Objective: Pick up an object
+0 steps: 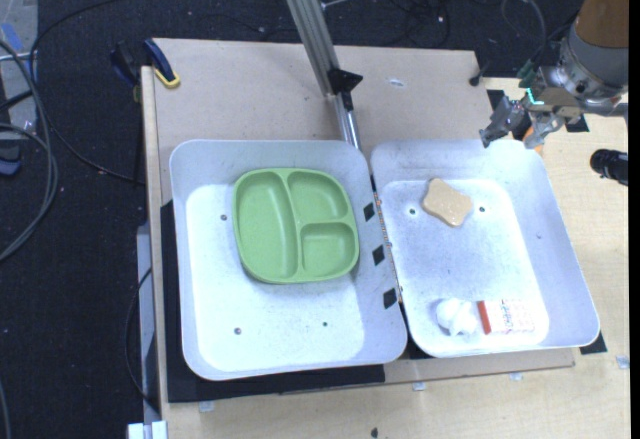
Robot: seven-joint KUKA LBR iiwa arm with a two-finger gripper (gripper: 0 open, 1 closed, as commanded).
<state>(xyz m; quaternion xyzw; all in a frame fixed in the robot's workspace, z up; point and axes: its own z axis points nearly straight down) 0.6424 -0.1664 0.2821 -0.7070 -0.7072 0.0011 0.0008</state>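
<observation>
Above the far right corner of the right-hand bin (560,227), the KUKA arm's gripper (512,124) hangs over the bench (420,87) with nothing visibly between its fingers; how far they stand apart cannot be told from this slanted view, since the dark finger hardware blurs together near the bin's far rim.

No object is lifted yet. Three candidates lie in the right-hand bin. A tan, bread-like piece (446,202) sits near the bin's far end, nearest the gripper though apart from it. At the near end, a crumpled white item (456,317) rests just beside a small white packet with red print (509,316); whether the two touch is unclear.

The left-hand bin (200,327) holds a green divided tray (296,225) with three compartments, lying flat and well apart from the arm.

Judging by the layout, the pick is at its very start: the arm sits at the edge of the workspace, not over any one object, and no descent appears under way. What is left seems to be everything that counts, namely choosing a target, moving above it, lowering, closing and lifting. The tan piece looks the shortest reach; the pair at the near end, lying so close together, may prove harder to take singly.
</observation>
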